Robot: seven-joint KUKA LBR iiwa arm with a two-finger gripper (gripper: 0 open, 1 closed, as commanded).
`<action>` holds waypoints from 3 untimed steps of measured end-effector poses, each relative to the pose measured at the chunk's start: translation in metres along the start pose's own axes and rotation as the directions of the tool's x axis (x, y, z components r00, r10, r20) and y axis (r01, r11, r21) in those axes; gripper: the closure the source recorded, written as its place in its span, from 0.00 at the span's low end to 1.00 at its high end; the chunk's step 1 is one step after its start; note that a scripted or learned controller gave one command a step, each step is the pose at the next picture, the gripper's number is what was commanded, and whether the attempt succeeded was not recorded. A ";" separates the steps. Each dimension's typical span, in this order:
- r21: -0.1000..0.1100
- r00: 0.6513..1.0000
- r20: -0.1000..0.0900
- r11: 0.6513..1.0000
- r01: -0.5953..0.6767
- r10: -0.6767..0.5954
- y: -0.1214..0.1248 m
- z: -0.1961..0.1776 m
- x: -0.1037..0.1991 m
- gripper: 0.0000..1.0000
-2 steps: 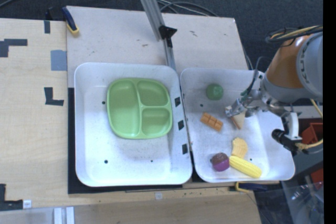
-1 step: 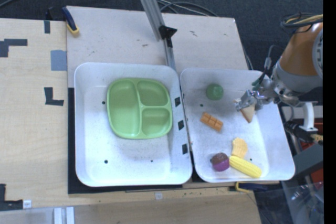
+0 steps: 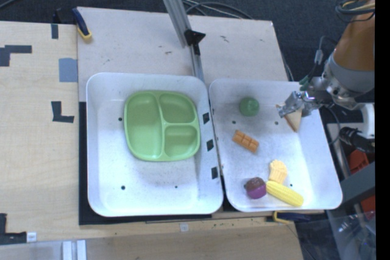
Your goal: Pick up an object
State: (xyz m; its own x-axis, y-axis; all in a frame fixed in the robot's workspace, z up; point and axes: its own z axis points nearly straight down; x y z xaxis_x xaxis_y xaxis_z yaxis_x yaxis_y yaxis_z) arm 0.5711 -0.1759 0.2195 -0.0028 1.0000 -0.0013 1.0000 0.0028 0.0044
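My gripper (image 3: 295, 106) hangs over the right side of the right bin (image 3: 317, 155). It is shut on a tan cone-shaped toy (image 3: 294, 121), whose wide end sits between the fingers and whose tip points down toward the bin floor. Other toys lie loose in the same bin. A green ball (image 3: 248, 106) is at the back and an orange ridged block (image 3: 245, 140) in the middle. A pale yellow piece (image 3: 278, 171), a purple toy (image 3: 255, 187) and a yellow corn cob (image 3: 284, 193) lie near the front.
The left bin (image 3: 103, 149) holds a green divided plate (image 3: 163, 125). A metal pole (image 3: 173, 0) slants down to the back of the wall between the bins. Cables run over the dark floor behind the bench.
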 end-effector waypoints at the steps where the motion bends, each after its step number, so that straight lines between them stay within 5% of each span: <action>1: 0.005 1.000 -0.002 1.000 -0.001 0.001 0.000 -0.012 0.001 1.00; 3: 0.007 1.000 -0.003 1.000 0.004 -0.004 -0.014 0.004 0.102 1.00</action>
State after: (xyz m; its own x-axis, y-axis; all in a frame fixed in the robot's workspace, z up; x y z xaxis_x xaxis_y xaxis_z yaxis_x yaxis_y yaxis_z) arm 0.5567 -0.0740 0.2154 -0.0065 1.0000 0.0016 1.0000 0.0065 -0.0026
